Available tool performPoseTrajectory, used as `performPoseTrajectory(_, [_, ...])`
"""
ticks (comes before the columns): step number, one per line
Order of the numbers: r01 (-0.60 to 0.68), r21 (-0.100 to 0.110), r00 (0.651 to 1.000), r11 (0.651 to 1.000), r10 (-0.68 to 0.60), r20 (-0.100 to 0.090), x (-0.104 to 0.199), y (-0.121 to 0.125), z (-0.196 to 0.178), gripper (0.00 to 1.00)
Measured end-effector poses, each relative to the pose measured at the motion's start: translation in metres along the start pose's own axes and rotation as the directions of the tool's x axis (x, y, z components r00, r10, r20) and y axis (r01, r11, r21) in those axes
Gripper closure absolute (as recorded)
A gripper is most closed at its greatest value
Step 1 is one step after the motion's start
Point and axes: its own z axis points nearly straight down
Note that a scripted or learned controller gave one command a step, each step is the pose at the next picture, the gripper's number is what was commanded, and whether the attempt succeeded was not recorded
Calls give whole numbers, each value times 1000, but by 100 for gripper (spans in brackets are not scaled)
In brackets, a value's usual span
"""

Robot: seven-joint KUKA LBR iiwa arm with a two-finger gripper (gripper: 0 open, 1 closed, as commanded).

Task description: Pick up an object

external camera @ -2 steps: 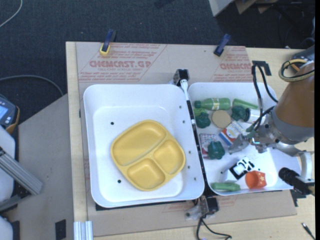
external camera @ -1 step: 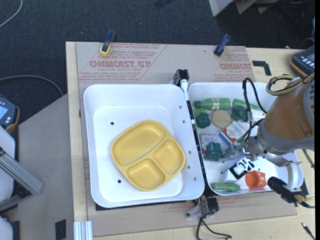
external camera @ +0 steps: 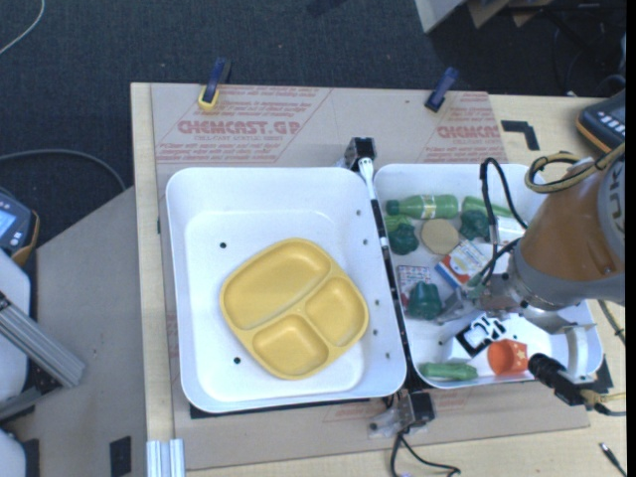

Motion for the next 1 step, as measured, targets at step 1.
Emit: performPoseTrajectory(1, [-2,-4,1000,1000,2,2,-1,0,-11,100])
